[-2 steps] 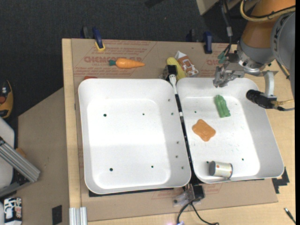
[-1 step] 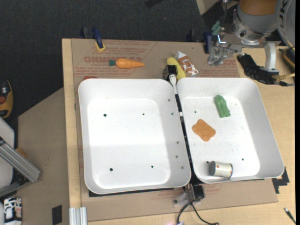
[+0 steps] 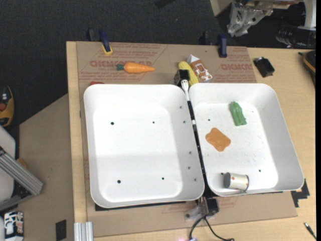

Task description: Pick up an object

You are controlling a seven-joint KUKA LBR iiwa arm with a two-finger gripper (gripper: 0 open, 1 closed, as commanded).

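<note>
Above the desk's (image 3: 281, 69) far edge, the pincer (image 3: 244, 21) hangs raised, pointing downward, well clear of both bins; its grip state is unclear.

i see bright, even overhead light; the left bin (image 3: 135, 139) glares white with a soft shadow band, and the frame looks slightly grainy.
</note>
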